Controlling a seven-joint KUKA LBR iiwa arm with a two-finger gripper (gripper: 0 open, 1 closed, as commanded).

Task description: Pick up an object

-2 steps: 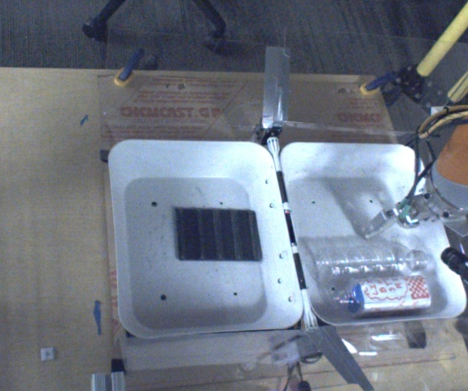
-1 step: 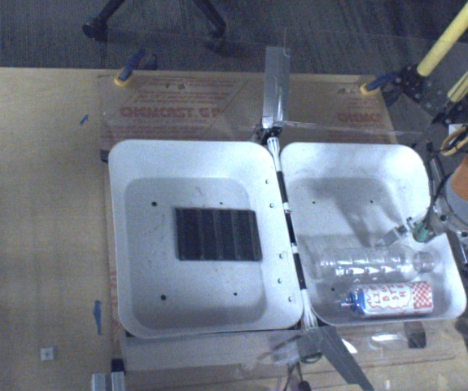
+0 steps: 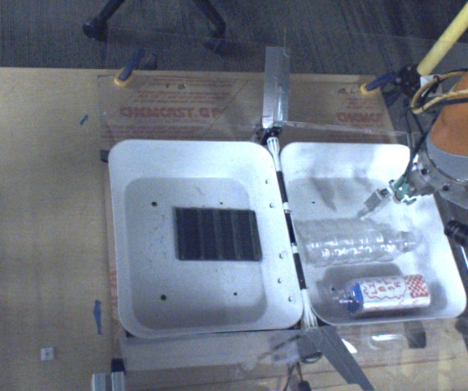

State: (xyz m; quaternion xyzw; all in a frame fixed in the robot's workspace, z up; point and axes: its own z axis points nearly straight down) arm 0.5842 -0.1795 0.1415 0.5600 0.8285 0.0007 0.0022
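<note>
Camera view looks down at a slant on two white bins. The right bin (image 3: 299,169) serves as landmark. Inside it, a clear plastic bottle (image 3: 356,245) lies on its side across the middle, its length running from near the bin's left wall toward the right rim. Just below it, near the bin's front edge, lies a red-and-white tube (image 3: 384,292) with a blue cap, apart from the bottle by a thin strip of white floor. The gripper (image 3: 378,201) hangs over the bin's upper half, above the bottle and not touching it; whether it is spread or closed cannot be told. The bin's upper left floor lies open. Left of this bin, the left bin (image 3: 136,169) holds a dark ribbed panel (image 3: 217,234) at its centre.
</note>
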